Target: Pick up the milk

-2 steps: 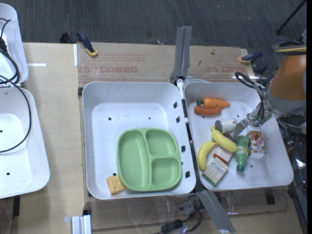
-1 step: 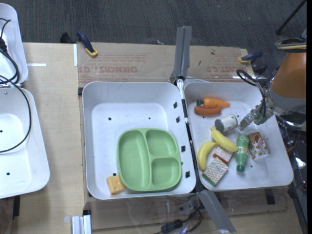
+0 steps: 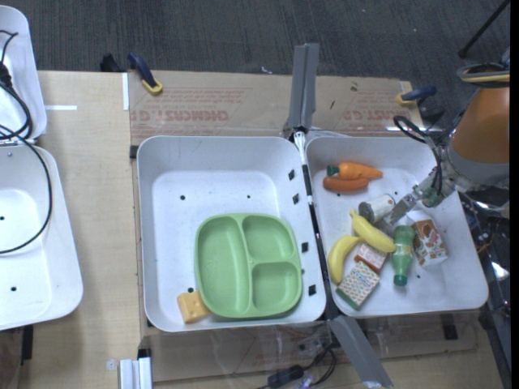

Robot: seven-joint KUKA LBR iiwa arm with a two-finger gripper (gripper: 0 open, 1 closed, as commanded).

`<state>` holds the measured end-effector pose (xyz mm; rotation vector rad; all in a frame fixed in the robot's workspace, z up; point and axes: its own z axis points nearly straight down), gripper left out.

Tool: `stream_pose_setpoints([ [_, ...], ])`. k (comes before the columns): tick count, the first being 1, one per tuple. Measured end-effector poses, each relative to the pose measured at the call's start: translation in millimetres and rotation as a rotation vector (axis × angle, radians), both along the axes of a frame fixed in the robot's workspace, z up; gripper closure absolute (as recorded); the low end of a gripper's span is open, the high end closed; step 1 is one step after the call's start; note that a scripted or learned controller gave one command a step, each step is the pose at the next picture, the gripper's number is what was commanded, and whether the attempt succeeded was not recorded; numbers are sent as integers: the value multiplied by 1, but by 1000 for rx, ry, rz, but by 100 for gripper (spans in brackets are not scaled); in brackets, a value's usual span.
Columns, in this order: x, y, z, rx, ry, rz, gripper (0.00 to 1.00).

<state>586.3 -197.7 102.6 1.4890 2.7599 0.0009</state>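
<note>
Here, from my remote station, I list the parts in falling order of size.

1. The worktop [image 3: 89,104] is pale wood and carries two shallow white bins side by side.
2. The left bin [image 3: 146,217] and the right bin [image 3: 454,298] meet along a shared middle edge.
3. The arm [image 3: 482,128], with its orange band, reaches in from the right over the right bin's far corner.
4. A green divided plate [image 3: 247,266] lies in the left bin, towards its near side.
5. The claw [image 3: 399,207] slants down into the right bin, its tip just beside a grey can [image 3: 375,209]. I cannot tell how far it is open, and I see nothing held in it.
6. Two bananas [image 3: 371,232] lie in the middle of the right bin; a patterned box [image 3: 359,282] lies nearer the front.
7. Two carrots [image 3: 353,177] lie at the back.
8. The milk [image 3: 430,243], a small carton, lies flat right of a green bottle [image 3: 401,258], near the claw but apart from it.
9. A yellow cheese wedge [image 3: 192,306] touches the plate's front left edge.
</note>
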Motion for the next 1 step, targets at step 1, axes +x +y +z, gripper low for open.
stream_pose_setpoints([
  [1, 1, -1, 10, -1, -4, -1, 100],
])
